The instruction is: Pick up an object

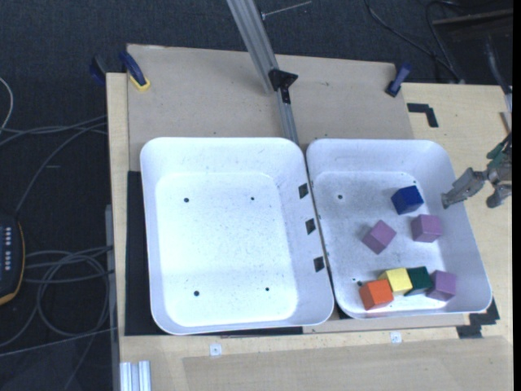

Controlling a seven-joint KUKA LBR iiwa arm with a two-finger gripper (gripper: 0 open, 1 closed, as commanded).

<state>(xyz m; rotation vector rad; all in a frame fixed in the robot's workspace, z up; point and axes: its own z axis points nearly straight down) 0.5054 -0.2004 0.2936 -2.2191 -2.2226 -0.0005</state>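
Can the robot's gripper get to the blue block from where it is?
Probably yes. The gripper hangs at the right bin's edge, and the blue block sits just inside with nothing between them; the purple blocks lie lower down.

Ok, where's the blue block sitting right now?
The blue block lies in the right bin, toward its far right part, just above a purple block and left of the gripper.

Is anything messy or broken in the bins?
Nothing looks broken or spilled. All the blocks sit in the right bin: a blue block, three purple ones, and an orange block, yellow block and green block bunched by the front wall.
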